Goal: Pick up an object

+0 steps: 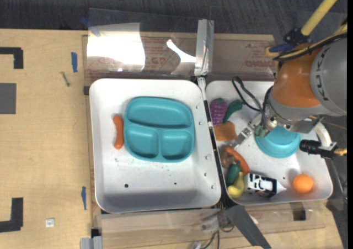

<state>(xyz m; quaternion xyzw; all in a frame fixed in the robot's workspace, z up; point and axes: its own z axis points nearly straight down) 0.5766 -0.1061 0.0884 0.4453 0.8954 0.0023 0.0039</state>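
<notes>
The arm's orange band hangs over the right bin. My gripper reaches down and left from it, over the bin's left half. It sits just right of an orange block and just above an orange-and-green toy. A teal bowl lies directly under the wrist, partly hidden by it. Purple grapes and a green piece lie at the bin's back left. I see nothing held in the gripper.
The right bin also holds an orange ball, a black-and-white item and a yellow piece near its front edge. In the left bin sit a teal divided plate and an orange carrot-like stick. A black cable loops above the gripper.
</notes>
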